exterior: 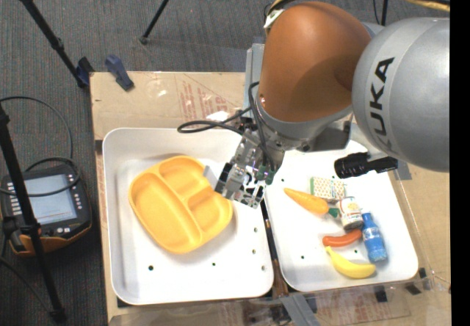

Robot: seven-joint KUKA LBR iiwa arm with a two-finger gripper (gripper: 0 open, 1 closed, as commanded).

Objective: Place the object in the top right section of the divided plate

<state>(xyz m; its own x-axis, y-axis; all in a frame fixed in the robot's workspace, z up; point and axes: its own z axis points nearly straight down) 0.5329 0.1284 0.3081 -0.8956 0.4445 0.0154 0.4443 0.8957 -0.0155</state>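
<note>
**Q:** Orange band and grey link point(352, 75) dominate the foreground, nearest the lens. What lies beneath them?

**A:** Below the wrist, the gripper point(239, 186) hangs over the seam between the two bins, at the right edge of the divided plate point(180, 203). Whether it is spread or pinched cannot be read at this size, nor whether anything sits in it.

**Q:** Where is the task's object?

**A:** Unspecified by the task. Candidates lie in the right bin point(396, 273): a banana point(351, 266) nearest the front rim, a red sausage-like piece point(341, 239) just behind it, a blue bottle point(374, 236) beside that, a small jar point(351, 213), a carrot point(307, 201), and a pale green box point(327, 188) farthest back. The plate lies tilted in the left bin point(121, 273), its sections bare.

**Q:** How would such pieces handle?

**A:** Judged as toy food: light, rigid, smooth and somewhat slippery. The carrot tapers, so a grasp across its thick mid-body should hold better than one near the tip; the banana's curve favours a pinch at its middle.

**Q:** What is obscured?

**A:** The arm covers the rear of the right bin. Cables point(213, 125) cross the left bin's back rim. Beyond, a cardboard sheet point(169, 93) and tripod legs point(44, 31) recede; a pendant point(48, 203) sits left on the floor.
</note>
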